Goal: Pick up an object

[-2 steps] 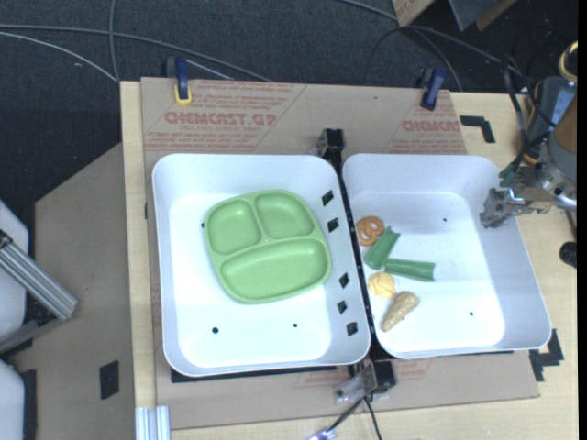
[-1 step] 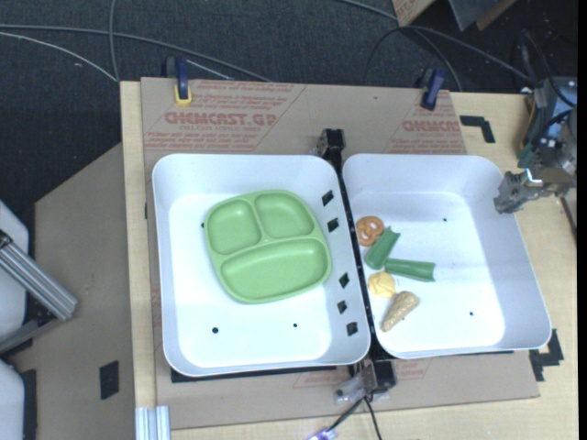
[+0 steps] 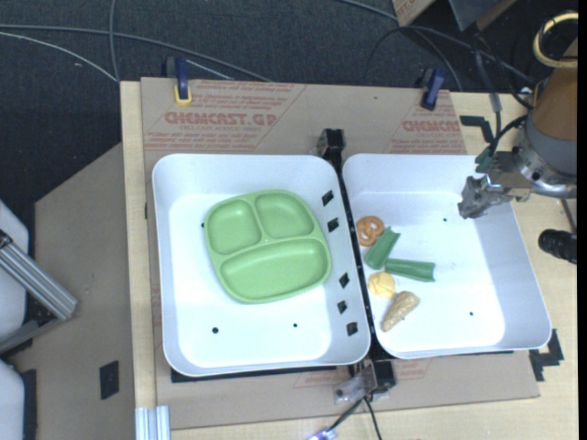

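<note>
Red print on the brown board under the bins

The board [image 3: 275,99] carries "CHEMCAST GP" in red block letters along its far edge, once behind the left bin [image 3: 174,246] and again, partly readable, behind the right bin [image 3: 523,273]. Smaller red lines beneath each are too small to read.

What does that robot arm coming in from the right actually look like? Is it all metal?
The arm looks partly metal: a rounded silvery-grey body with an orange-brown band above the wrist. At its tip sits a small gripper of grey and dark metal parts, blocky and angular next to the smooth arm. Dark cables run close above it by the bench's edge. No markings are legible.
</note>
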{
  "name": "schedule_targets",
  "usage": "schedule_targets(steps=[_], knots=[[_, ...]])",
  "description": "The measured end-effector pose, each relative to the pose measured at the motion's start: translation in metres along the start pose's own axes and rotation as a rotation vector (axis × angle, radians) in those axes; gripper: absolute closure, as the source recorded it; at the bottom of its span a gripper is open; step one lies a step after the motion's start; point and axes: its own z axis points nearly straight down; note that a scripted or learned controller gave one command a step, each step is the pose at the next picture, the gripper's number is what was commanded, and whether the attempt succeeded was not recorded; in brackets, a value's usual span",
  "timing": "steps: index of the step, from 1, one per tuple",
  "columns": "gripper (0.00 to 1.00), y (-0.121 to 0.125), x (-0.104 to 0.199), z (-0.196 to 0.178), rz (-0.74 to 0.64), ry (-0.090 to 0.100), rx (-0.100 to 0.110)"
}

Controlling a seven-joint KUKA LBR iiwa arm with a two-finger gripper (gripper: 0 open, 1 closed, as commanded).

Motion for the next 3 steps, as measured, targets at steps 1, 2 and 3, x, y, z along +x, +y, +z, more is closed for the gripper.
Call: schedule_targets(steps=[1, 2, 3], knots=[[1.00, 0.009, 0.052, -0.008, -0.002, -0.001, -0.004], [1.00, 0.017, 0.107, -0.014, -0.002, -0.001, -0.004], [1.00, 0.012, 0.167, -0.010, -0.001, -0.001, 0.000]])
